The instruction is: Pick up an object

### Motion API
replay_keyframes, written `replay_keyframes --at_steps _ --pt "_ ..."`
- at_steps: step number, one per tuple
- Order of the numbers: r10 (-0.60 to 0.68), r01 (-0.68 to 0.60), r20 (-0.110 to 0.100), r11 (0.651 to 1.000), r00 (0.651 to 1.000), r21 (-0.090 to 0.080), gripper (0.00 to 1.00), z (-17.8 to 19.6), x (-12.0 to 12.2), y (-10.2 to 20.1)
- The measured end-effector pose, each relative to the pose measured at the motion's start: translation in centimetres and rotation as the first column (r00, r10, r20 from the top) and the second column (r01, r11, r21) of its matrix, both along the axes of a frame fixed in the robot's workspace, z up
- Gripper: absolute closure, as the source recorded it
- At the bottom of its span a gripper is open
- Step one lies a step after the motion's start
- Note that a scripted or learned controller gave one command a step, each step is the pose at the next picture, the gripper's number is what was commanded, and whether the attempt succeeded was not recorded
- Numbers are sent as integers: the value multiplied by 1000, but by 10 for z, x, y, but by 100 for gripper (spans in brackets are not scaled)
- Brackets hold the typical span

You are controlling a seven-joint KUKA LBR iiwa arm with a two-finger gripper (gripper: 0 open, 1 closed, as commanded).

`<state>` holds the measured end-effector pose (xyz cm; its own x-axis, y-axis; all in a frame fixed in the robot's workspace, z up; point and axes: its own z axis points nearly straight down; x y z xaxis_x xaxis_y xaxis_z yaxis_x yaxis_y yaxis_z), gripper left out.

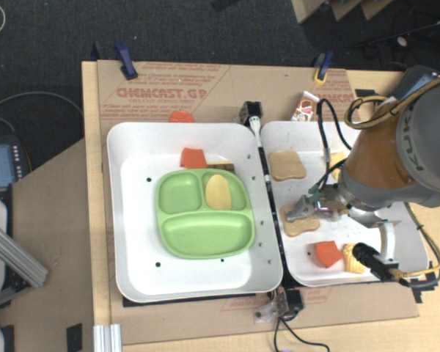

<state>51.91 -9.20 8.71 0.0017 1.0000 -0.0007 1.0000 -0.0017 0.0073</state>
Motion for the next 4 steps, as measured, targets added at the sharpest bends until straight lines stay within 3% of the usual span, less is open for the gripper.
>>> replay_keyframes --at_steps 3,4 --pt "0 0 0 1000 1000 0 0 0 -2 0" --pt "4 -4 -4 1000 1000 1 0 -1 17 -10"
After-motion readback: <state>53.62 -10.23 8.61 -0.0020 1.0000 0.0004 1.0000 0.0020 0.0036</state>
